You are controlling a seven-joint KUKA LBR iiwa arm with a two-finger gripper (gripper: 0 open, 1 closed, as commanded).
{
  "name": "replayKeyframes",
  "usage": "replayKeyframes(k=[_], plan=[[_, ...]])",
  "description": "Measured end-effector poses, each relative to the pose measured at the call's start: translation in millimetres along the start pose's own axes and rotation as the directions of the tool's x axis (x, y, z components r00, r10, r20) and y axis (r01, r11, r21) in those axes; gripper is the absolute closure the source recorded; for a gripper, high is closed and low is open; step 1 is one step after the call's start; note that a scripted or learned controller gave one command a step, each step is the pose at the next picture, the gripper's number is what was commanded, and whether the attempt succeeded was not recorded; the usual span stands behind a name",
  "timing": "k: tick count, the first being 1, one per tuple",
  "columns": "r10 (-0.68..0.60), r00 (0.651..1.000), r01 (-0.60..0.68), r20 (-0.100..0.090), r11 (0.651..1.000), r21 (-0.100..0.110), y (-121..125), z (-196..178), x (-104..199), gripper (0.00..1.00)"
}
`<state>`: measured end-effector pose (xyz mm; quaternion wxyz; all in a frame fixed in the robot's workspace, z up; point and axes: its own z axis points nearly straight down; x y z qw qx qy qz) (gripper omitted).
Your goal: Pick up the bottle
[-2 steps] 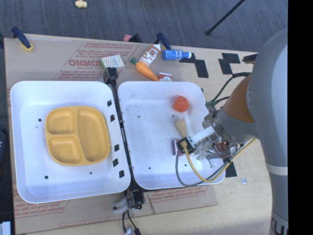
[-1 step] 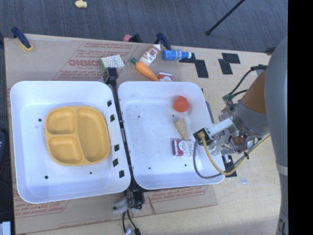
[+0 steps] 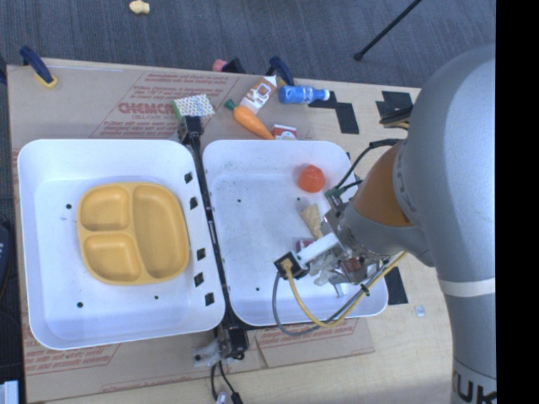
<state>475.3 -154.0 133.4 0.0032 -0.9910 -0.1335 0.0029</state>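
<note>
A small blue bottle [image 3: 300, 95] lies on its side on the cardboard behind the right bin, outside it. Beside it, to the left, lies a white bottle with an orange label [image 3: 258, 93]. My gripper [image 3: 335, 273] hangs low over the front right part of the right bin [image 3: 253, 225], far from both bottles. Its white bracket and a yellow cable stick out toward the left. A pale tan object [image 3: 312, 218] lies in the bin just behind the gripper, partly covered by the wrist. I see no object in the gripper.
A red round fruit [image 3: 311, 178] sits at the back of the right bin. An orange carrot [image 3: 252, 122] and a small red-and-white piece [image 3: 285, 130] lie behind that bin. The left bin [image 3: 42, 225] holds a yellow divided plate [image 3: 133, 231].
</note>
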Motion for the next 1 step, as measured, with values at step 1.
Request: replayKeyframes(k=[1], plan=[[-0.004,1.000,0.004,-0.003,1.000,-0.003,17.6,-90.7,-4.4,1.00]])
